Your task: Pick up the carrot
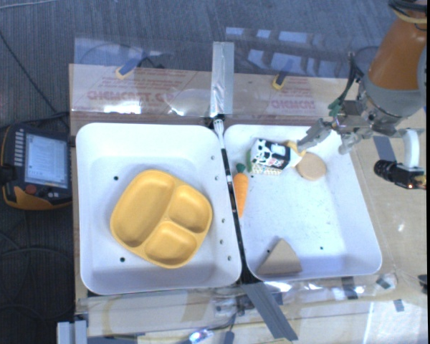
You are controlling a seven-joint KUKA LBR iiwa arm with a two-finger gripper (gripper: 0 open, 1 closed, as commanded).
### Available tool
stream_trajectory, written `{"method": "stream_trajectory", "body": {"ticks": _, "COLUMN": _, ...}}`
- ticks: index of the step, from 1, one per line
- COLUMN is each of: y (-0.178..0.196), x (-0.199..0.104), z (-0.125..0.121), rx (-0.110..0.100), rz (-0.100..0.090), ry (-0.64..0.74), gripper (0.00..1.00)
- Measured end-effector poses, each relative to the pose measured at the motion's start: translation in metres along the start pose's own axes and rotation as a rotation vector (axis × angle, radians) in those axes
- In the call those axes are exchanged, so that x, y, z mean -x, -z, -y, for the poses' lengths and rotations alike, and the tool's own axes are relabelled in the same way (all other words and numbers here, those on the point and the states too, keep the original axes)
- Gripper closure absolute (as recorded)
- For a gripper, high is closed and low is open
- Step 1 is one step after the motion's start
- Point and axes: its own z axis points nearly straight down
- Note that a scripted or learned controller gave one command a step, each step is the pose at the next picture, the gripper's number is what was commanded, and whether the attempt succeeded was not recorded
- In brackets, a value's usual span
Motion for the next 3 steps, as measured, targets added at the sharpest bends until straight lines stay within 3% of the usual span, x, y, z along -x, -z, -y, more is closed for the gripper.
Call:
{"method": "stream_trajectory", "body": {"ticks": 1, "y": -0.080, "x": 0.020, "z": 0.002, "rx": -0.001, "rz": 0.001, "ry": 0.099, "gripper": 0.00}}
{"method": "stream_trajectory", "body": {"ticks": 2, "y": -0.163, "x": -0.032, "z": 0.060, "rx": 0.012, "rz": 0.002, "ry": -0.254, "gripper": 0.00}}
{"method": "stream_trajectory", "body": {"ticks": 3, "y": -0.163, "x": -0.045, "z": 0.115, "rx": 0.018, "rz": -0.008, "ry": -1.046, "gripper": 0.00}}
